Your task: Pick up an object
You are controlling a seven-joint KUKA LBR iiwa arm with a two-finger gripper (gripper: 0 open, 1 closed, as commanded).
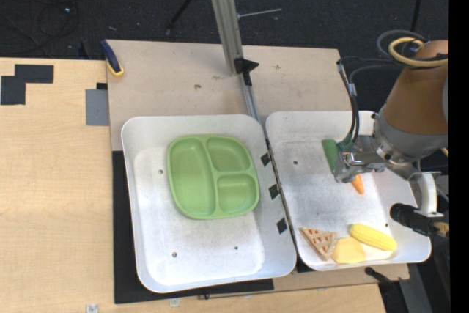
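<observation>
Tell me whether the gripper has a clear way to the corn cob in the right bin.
Probably yes. The corn cob lies uncovered near the front, with bare bin floor between it and the gripper.

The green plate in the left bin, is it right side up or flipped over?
Right side up. The green plate lies flat in the left bin with its three hollow compartments facing the camera, nothing in them.

Open bin floor [311,194] (food [350,242] at near edge)
</observation>
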